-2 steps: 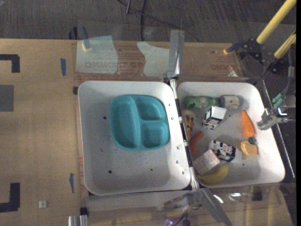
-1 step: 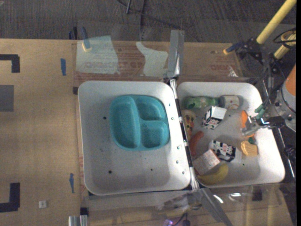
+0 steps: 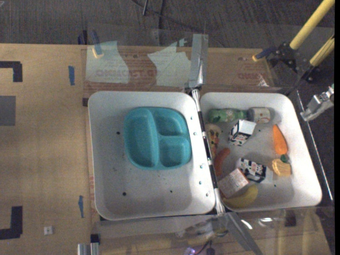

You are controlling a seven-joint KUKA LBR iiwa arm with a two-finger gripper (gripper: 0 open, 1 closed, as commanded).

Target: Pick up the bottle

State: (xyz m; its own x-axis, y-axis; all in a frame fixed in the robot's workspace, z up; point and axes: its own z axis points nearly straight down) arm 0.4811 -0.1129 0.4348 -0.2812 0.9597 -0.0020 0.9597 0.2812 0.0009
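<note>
Against the far wall of the right white bin (image 3: 305, 158) lies one green plastic bottle (image 3: 226, 115) on its side. Just beside it rests one grey can (image 3: 259, 113). Nearer sit two black-and-white cartons (image 3: 241, 132), one orange carrot (image 3: 280, 139) and one yellow banana (image 3: 241, 196). One teal divided plate (image 3: 158, 137) fills the left bin (image 3: 106, 185). Beyond the right bin's far corner hangs the gripper (image 3: 317, 106), touching nothing; whether its fingers are apart I cannot tell.
</note>
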